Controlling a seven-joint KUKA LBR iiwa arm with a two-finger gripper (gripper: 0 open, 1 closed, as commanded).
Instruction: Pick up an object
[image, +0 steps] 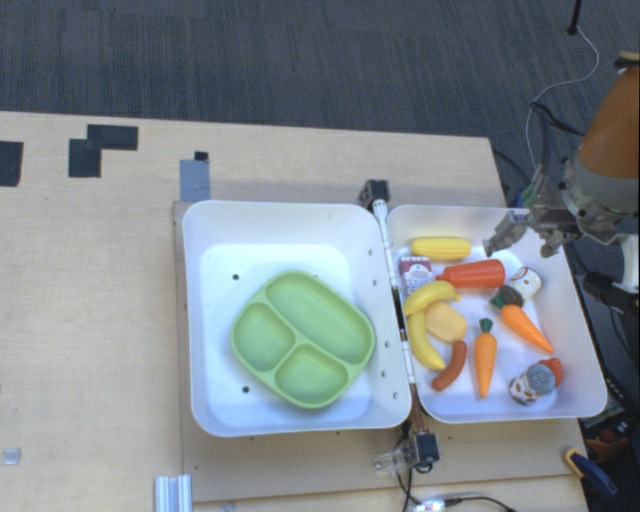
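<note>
The right bin (585, 345) holds several toy foods: a yellow corn cob (440, 247), a red pepper (475, 273), a small red and white can (415, 270), a banana (424, 322), a yellow lump (447, 322), a brown sausage (451, 365), two carrots (484, 362) (524, 326), a white piece (527, 282) and a round grey-topped piece (537, 382). My gripper (525, 238) hangs over the bin's far right corner, just right of the corn and above the pepper. Its fingers (498, 236) are spread open with nothing between them.
The left bin (200, 300) holds a green divided plate (303, 338). A raised hinge strip (392, 300) separates the two bins. Dark markers lie on the bench at the far left, and cables hang at the right behind the arm.
</note>
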